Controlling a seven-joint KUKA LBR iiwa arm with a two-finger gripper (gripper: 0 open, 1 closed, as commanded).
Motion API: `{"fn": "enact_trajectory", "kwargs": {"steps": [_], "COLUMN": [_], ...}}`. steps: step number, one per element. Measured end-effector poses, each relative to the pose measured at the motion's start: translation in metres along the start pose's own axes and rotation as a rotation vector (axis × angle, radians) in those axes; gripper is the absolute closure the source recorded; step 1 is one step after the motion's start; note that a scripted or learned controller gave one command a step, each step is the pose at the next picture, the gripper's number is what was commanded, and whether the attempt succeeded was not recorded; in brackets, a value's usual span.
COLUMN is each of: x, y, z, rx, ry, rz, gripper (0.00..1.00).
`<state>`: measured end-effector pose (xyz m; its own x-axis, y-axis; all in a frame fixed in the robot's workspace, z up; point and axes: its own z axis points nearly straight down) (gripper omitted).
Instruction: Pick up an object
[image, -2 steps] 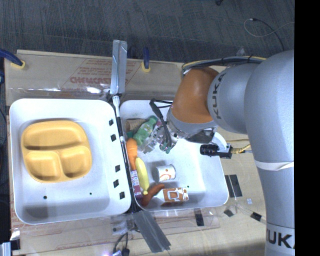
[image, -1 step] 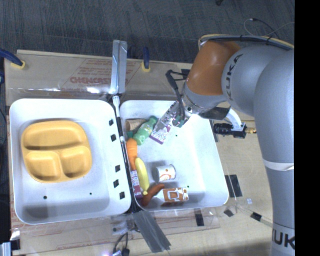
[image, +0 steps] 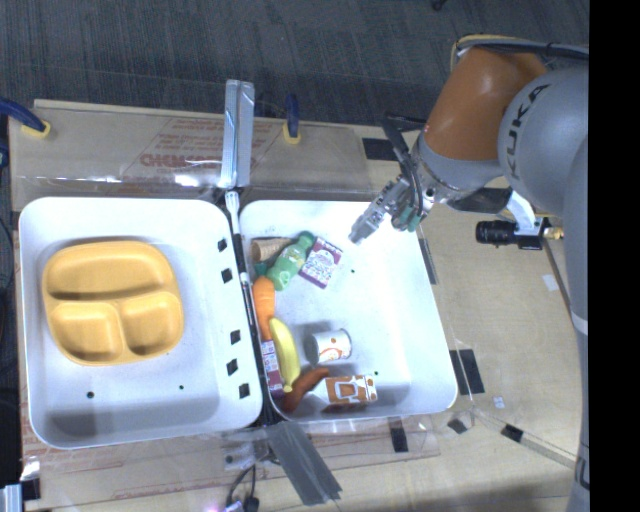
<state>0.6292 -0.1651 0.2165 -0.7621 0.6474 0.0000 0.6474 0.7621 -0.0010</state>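
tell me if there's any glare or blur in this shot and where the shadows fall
Camera view: glare whitens the far floor of the right-hand shallow white bin; the hand looks soft and slightly blurred; soft shadows pool along the near inner wall of the left-hand white bin and beside the yellow compartmented plastic tray.

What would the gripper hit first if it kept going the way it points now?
Probably the purple packet: the gripper slants down-left toward it over the right bin. Depth is unclear, so it might reach bare bin floor short of the packet.
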Motion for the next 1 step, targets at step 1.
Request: {"fn": "enact_trajectory", "kwargs": {"steps": [1], "x": [0.0637], "y": [0.0159], "z": [0.1], "rx": [0.001], "ry": [0.004], "rz": [-0.161], "gripper": [0.0]}}
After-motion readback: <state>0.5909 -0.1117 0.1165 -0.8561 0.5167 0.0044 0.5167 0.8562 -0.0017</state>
